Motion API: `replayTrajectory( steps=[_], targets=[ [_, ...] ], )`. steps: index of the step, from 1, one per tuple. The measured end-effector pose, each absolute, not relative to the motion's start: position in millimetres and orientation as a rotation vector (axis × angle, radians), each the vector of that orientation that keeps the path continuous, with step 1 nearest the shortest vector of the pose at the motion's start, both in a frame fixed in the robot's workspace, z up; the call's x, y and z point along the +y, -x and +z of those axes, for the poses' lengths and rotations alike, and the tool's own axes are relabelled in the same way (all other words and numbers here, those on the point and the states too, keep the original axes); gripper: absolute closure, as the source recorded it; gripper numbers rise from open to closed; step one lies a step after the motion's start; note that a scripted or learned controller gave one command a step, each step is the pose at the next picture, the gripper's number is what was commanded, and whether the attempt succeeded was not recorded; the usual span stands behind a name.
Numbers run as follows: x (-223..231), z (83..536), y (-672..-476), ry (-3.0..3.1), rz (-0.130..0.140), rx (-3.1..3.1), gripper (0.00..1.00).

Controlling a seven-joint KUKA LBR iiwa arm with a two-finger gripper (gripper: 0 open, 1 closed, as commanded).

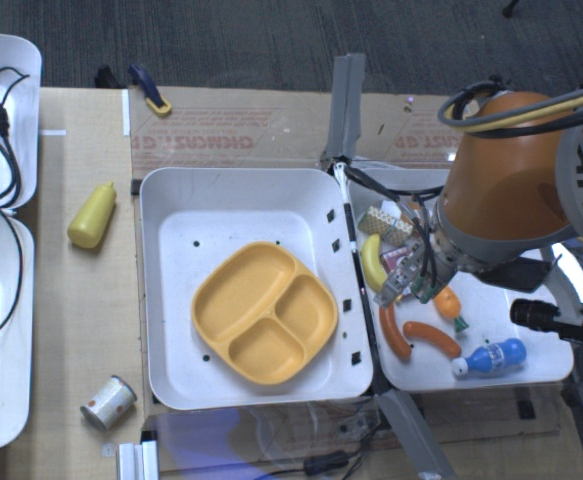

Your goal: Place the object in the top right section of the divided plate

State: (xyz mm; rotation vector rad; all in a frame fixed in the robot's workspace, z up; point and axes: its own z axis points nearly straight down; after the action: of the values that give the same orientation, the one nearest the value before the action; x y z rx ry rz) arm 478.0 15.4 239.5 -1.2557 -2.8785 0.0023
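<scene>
Hovering hand (408, 286) over crowded right bin (556, 366), yellow plate (263, 311) apart

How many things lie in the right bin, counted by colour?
Yellow: 1, the banana
Orange-red: 2, the sausages
Orange: 1, the carrot
Blue: 1, the bottle
Tan: 1, the studded block
Total: 6 that I can tell; the arm covers part of the bin.
</scene>
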Motion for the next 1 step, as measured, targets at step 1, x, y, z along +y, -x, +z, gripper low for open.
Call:
replayTrajectory(
  steps=[1],
  targets=[
    [14.6,247.9,-479.0,1.260,0.003,-2.877,1.00]
  ],
)
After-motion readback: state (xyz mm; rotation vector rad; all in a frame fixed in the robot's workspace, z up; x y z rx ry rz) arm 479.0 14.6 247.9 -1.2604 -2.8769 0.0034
